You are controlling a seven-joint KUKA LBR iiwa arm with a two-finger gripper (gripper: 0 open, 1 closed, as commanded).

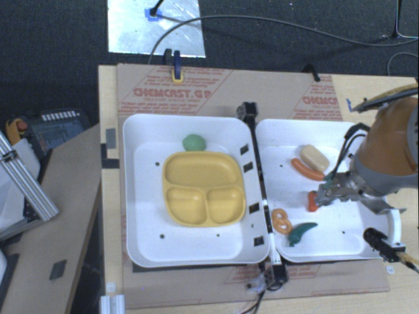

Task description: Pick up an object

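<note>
Toward the frame's right, the gripper (319, 199) is reaching into the right bin (340, 250), its jaws sitting at a small red object (312, 202); whether they are gripping it, I cannot tell.

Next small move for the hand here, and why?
Probably a short straight descent onto the small red piece. The hand sits right at it in the right bin, and nothing shows as held. The hot dog, bread roll, orange rings and teal piece lie apart, so little should be disturbed.
</note>
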